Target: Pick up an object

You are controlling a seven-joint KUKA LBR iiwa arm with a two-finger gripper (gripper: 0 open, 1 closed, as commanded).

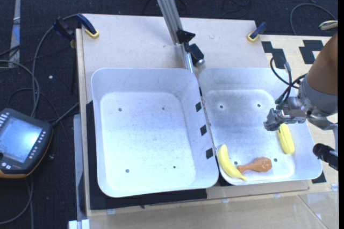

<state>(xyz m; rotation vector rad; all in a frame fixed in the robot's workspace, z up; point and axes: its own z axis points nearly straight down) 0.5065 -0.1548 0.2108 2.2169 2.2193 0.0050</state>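
Claw: I read it hanging low over the right bin, at that bin's right-hand side, just beside the top end of the corn cob; whether it is wide, narrow or gripping I cannot tell from this angle, and I see nothing between it. Listing the remainder left to right, each placed relative to the right bin.

Item 1. Teach pendant: on the floor, well to the left of the right bin, off the surface, cabled away so it stays clear of the arm.

Item 2. Left bin: touching the right bin's left wall, its edge overlapping it; I judge it the drop side.

Item 3. Surface: pale board under both bins, with yellow clamps at its far corners, presumably to stop it shifting.

Item 4. Banana: inside the right bin, against its near-left corner, curved along the wall.

Item 5. Chicken drumstick: inside the right bin, along its near wall, just right of the banana, thin end touching or nearly touching it.

Item 6. Corn cob: inside the right bin, near its right wall, lying lengthwise toward the near edge. I judge this the likeliest pick, being closest to the claw and apart from the others.

Item 7. Arm: reaching over the right bin's right wall.
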